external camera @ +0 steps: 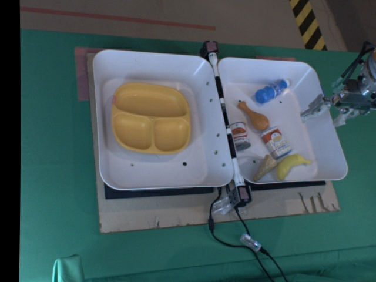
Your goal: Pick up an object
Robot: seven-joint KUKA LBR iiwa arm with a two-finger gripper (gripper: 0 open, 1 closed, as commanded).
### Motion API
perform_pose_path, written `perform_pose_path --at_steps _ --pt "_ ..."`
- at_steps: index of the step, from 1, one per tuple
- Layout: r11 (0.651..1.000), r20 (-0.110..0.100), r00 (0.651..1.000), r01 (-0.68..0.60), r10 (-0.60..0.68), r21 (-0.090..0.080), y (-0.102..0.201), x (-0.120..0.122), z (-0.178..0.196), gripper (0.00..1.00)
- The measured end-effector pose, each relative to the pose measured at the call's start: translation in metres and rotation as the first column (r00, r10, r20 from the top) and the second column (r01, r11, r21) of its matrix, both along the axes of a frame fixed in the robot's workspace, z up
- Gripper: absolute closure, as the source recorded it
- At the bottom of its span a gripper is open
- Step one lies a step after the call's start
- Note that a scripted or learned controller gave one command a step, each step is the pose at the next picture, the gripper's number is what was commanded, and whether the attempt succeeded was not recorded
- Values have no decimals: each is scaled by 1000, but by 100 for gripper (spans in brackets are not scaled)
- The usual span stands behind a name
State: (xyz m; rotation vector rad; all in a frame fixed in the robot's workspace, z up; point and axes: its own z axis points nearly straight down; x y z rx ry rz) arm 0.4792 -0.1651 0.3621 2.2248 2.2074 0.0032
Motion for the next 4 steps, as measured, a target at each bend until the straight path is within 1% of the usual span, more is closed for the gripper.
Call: perform_pose_path --at_steps 1,2,3,4 --pt "1000 0 1000 -1 1 -1 -7 74 -108 0" --pt "1000 -3 1000 0 0 0 9 76 -167 0" --pt "1000 10 1000 6 -6 -5 7 78 -151 100" --pt "1000 7 1000 -3 3 -4 -24 155 -87 100"
